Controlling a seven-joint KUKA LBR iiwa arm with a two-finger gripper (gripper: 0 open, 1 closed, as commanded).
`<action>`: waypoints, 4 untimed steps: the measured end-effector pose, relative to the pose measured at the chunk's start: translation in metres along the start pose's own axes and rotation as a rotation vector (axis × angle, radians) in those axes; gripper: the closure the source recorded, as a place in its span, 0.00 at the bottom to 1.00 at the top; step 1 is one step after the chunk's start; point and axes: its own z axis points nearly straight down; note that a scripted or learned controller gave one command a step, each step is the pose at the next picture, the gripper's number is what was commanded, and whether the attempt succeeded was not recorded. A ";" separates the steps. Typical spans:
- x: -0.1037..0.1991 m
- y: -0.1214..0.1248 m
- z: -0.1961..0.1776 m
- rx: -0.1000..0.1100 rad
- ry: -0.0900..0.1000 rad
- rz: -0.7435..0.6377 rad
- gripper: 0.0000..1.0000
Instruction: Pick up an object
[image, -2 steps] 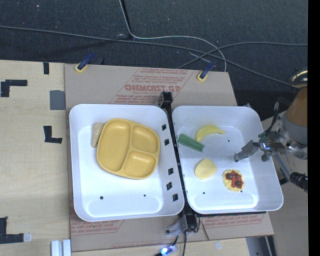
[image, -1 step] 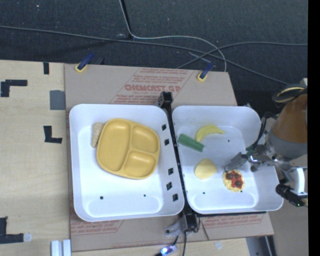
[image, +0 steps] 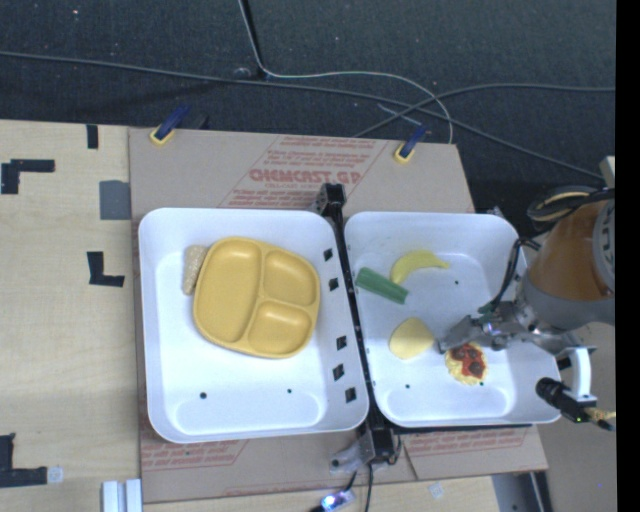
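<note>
A single camera is fixed above the worktop (image: 60, 300) and looks down at a slant, so the far edge with its dark carpet (image: 120, 60) and cables lies along the top of the frame. It stands far enough back to take in both white bins whole: the left bin (image: 165, 330) and the right bin (image: 480, 235), meeting near the middle. The arm (image: 575, 265) comes in from the right edge, cut off there, and its hand (image: 470, 335) is small and somewhat blurred at this range.
</note>
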 end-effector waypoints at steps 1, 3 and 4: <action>-0.001 0.002 -0.013 -0.005 -0.002 0.000 1.00; -0.002 0.004 -0.136 -0.005 0.000 0.000 1.00; -0.001 0.005 -0.155 0.000 0.002 0.000 1.00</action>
